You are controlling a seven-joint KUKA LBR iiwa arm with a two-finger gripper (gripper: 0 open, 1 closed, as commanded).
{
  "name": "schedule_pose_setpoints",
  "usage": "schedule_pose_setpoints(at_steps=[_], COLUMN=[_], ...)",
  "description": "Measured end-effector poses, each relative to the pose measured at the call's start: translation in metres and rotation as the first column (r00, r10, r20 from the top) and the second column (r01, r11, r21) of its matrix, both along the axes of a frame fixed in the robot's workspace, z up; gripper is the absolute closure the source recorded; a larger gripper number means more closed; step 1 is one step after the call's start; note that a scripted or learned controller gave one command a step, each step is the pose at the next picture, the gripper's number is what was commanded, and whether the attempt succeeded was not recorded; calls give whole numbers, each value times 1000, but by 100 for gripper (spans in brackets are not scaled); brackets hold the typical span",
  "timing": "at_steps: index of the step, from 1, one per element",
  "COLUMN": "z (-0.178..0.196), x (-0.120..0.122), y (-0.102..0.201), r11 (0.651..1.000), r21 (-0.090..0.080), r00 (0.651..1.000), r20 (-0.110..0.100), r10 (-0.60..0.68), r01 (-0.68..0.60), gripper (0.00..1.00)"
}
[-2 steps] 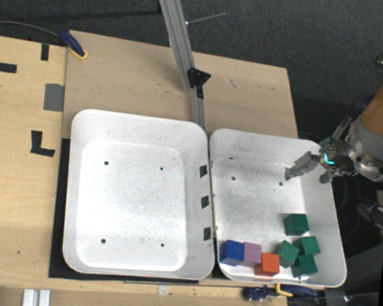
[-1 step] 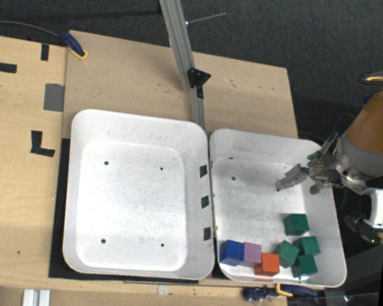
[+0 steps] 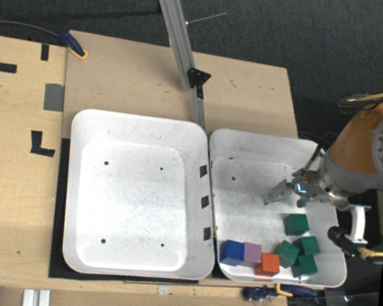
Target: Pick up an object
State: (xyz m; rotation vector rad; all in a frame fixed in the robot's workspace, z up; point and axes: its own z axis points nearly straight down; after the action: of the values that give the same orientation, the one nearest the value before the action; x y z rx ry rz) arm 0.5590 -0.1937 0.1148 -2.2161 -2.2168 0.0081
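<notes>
My gripper [image 3: 284, 188] hangs over the middle of the right bin [image 3: 255, 141], open, with nothing between its fingers. Below it, along the bin's near right side, lie several green blocks; the closest one [image 3: 297, 224] is just below and right of the gripper. In the bin's front corner sit a blue block [image 3: 233, 251], a purple block [image 3: 252, 252] and an orange block [image 3: 269, 264] in a row. More green blocks [image 3: 304, 264] are bunched to their right.
The left bin [image 3: 78, 170] stands beside the right one, with black clips [image 3: 204, 201] on the shared rim. A slanted metal rod [image 3: 181, 37] crosses the bench behind the bins. The arm's orange band [image 3: 359, 138] sits at the right edge.
</notes>
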Motion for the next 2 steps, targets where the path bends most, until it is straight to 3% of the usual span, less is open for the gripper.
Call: schedule_pose_setpoints(at_steps=[1,2], z=[-25,-14], x=[-1,0], y=[1,1], r11=[1000,1000], r21=[-1,-1], r00=[1000,1000], r20=[4,6], r10=[1,2], r01=[-1,-2], gripper=[0,100])
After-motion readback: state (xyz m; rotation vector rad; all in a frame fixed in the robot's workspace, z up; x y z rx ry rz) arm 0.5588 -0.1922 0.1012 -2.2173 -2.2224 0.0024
